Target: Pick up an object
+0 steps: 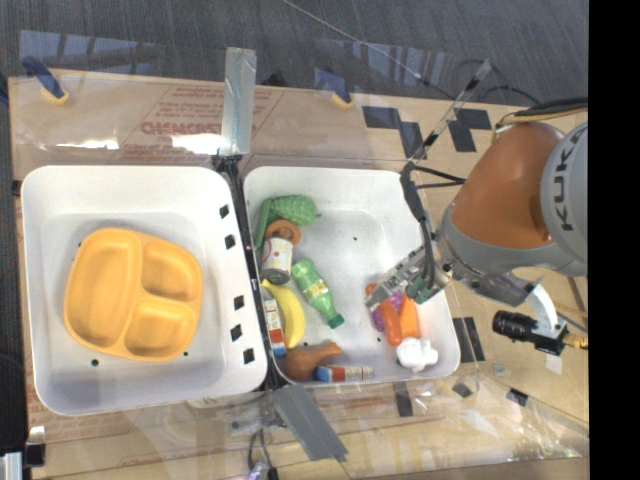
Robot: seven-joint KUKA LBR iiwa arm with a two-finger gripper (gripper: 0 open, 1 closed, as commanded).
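Camera view: gripper (400,290) low in right bin (380,193), lower right of frame, just above orange object (399,320); finger state cannot be told. Yellow tray (133,293) in left bin (50,203).

Bench (120,98) under two white bins (40,268)

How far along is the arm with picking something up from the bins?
Done: the gripper has reached into the right bin, low beside the orange toy. In hand: nothing visibly between its fingers. Left: grasping and lifting; the banana and green bottle lie untouched.
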